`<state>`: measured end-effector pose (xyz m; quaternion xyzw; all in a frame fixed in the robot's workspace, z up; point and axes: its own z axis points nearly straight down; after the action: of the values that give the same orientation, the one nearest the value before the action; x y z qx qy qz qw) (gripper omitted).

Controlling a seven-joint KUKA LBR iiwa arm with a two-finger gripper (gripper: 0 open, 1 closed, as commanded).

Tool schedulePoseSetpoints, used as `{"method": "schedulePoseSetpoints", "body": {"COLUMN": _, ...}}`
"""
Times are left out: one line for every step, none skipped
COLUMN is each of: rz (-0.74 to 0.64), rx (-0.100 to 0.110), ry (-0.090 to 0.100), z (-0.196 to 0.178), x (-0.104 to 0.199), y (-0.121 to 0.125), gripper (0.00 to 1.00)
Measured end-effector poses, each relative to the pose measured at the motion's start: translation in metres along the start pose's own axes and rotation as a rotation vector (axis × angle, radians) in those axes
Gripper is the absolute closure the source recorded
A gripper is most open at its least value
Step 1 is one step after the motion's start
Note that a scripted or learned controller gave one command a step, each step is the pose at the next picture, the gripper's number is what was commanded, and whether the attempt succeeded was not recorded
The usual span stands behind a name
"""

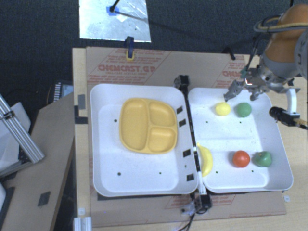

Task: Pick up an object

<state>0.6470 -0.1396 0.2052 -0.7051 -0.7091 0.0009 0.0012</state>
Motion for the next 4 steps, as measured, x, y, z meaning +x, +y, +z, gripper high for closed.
{"method": "schedulePoseSetpoints", "body": {"rz": -0.001, "rx": 0.000, "ry": 0.000, "z": 0.062, "x": 0.004, "y": 0.001, "gripper": 0.00}}
{"method": "schedulePoseSetpoints", "body": {"rz": 0.000, "rx": -0.001, "ry": 0.000, "z": 0.115, "x": 0.005, "y": 0.001, "gripper": 0.00}}
{"method": "schedulePoseSetpoints", "body": {"rz": 0.000, "rx": 0.009, "ry": 0.001, "z": 0.102, "x": 0.004, "y": 0.000, "gripper": 1.00}}
{"method": "schedulePoseSetpoints", "body": {"rz": 0.005, "rx": -0.010, "ry": -0.002, "z": 0.041, "x": -0.003, "y": -0.004, "gripper": 1.00}}
